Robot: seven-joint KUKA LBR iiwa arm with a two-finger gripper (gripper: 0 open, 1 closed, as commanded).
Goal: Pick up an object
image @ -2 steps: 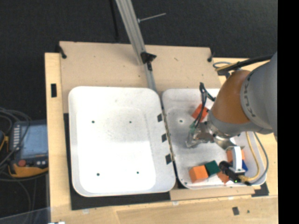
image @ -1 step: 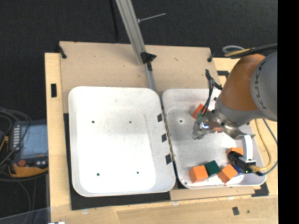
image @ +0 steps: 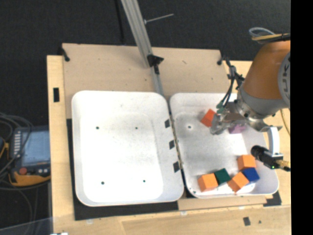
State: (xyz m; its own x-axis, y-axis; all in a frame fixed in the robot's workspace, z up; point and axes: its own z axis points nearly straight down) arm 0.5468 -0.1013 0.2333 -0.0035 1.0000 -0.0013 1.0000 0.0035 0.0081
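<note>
My gripper (image: 221, 125) hangs low over the upper part of the right bin (image: 195, 146), under the grey and orange arm (image: 266, 77). An orange block (image: 208, 117) lies just left of the gripper, touching or nearly touching it. A purple block (image: 237, 128) peeks out on the gripper's right side, partly hidden by the wrist. Along the bin's near edge sit an orange block (image: 207, 181), a green block (image: 222, 176), another orange block (image: 239, 181), a blue block (image: 250, 174) and one more orange block (image: 246, 161).
The left bin (image: 122, 146) lies beside the right one, split from it by a ridge with black clips (image: 172, 143). A metal pole (image: 139, 26) slants in from the top. A black fitting (image: 261, 155) juts from the arm above the right bin's lower right.
</note>
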